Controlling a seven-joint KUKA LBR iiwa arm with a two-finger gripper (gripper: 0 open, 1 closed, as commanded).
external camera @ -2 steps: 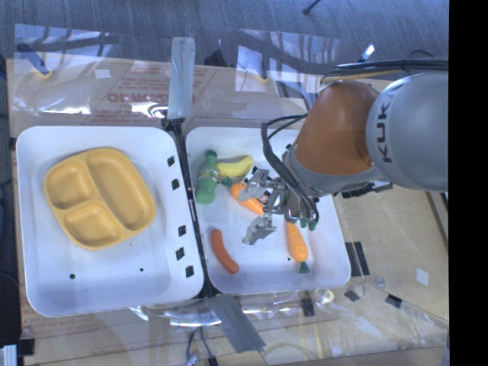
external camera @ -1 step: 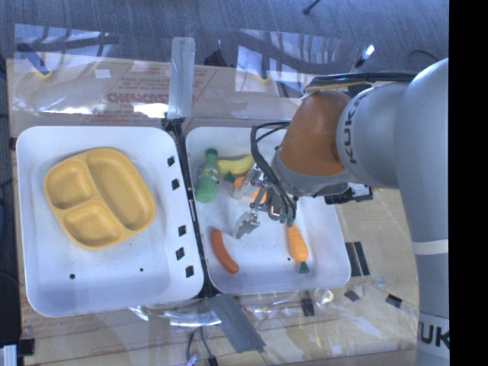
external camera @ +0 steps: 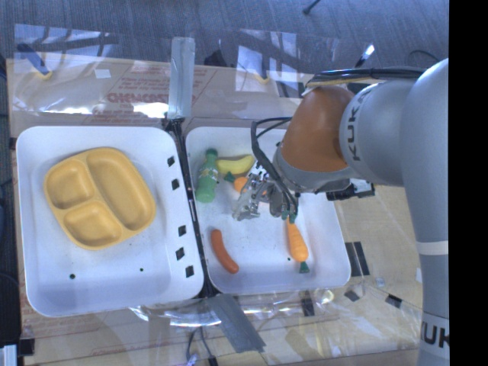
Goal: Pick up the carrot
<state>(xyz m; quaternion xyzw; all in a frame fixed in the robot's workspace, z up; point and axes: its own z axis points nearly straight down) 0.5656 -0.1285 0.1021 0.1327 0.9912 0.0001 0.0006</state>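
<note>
Arm (external camera: 396, 136): I'm reaching in from the right, the orange band sitting over the right bin's upper half.
Right bin (external camera: 332, 269): it is holding everything I'm working among, beside the left bin (external camera: 30, 204) with its yellow divided plate (external camera: 99, 197).
Gripper (external camera: 252, 200): it is hanging low over the middle of the right bin, metal parts tangled in cables; I can't tell from this view how its tips are set, and I'm seeing nothing held.
Carrot (external camera: 296, 242): it is lying on the bin floor just right of and below the gripper, long axis running near-vertical in view, green end toward the near wall.
Coming move, as I'm judging it: shifting right and toward the near wall, closing across the carrot's width.
Neighbours: green bottle (external camera: 207, 178), banana (external camera: 235, 164), sausage (external camera: 224, 251), all left of the carrot.
</note>
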